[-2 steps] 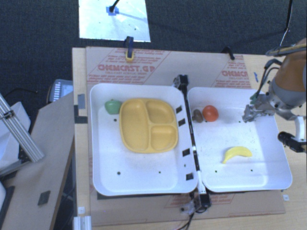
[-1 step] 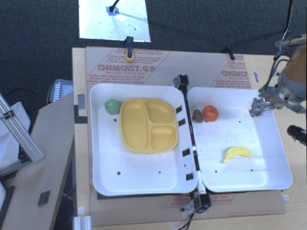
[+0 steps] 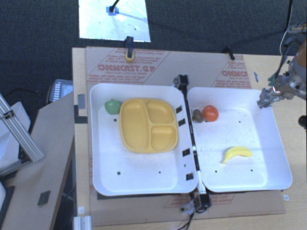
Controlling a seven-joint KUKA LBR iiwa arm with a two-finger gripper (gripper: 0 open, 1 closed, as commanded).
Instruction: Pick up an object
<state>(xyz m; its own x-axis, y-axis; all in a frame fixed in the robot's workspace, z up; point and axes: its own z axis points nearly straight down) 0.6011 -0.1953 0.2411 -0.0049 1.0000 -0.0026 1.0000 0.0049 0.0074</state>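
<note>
Lettering "CHEMCAST GP" reads reversed on the brown sheet; gripper hovers at the right bin's rim.

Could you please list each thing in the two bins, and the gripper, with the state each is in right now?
yellow divided tray: flat in the left bin, right way up.
green apple: in the left bin, touching the tray's left edge.
orange fruit: in the right bin, near the divider.
brown object: lying beside the orange fruit.
banana: lying flat in the right bin, alone.
gripper: over the right bin's upper right rim, holding nothing visible.
</note>
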